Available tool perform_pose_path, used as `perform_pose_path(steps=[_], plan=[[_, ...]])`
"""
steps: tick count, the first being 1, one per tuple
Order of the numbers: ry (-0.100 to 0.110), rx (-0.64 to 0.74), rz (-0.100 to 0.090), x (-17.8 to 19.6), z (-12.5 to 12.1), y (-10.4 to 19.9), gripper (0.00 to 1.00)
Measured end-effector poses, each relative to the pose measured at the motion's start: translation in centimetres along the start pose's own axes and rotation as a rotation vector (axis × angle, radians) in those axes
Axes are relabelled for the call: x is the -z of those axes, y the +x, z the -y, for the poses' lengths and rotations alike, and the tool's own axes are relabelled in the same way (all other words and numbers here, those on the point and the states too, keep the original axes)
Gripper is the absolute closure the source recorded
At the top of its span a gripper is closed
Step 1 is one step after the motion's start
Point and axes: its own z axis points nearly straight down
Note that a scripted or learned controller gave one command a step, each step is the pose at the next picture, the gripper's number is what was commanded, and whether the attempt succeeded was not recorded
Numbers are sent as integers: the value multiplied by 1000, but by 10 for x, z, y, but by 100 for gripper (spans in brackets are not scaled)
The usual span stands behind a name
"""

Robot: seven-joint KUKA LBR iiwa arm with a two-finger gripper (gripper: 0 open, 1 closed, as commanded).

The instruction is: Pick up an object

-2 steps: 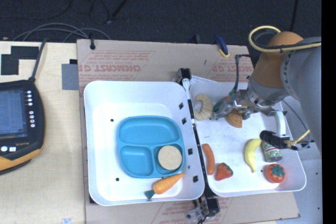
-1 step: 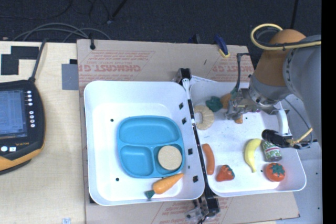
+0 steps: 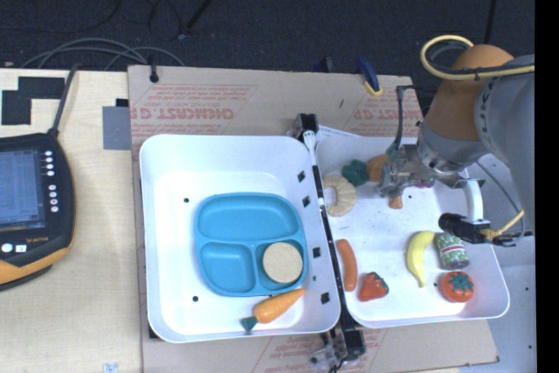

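Two bins (image 3: pixel 166 188): one carrot (image 3: pixel 278 307), one banana (image 3: pixel 419 254); can't tell fingers' (image 3: pixel 397 181) state.

Loose toy food across your two white bins.
In the right bin (image 3: pixel 489 310) you have a yellow banana (image 3: pixel 419 254) at mid-right, a strawberry (image 3: pixel 373 286) and sausage (image 3: pixel 347 264) lower left, a tomato (image 3: pixel 457 285) lower right. In the left bin (image 3: pixel 166 188), a carrot (image 3: pixel 278 307) lies near the bottom edge.
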Motion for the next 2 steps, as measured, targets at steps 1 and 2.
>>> perform_pose_path(steps=[1, 2], plan=[[-15, -2, -1, 150, 40, 56, 100], [-16, 7, -4, 286, 94, 173, 100]])
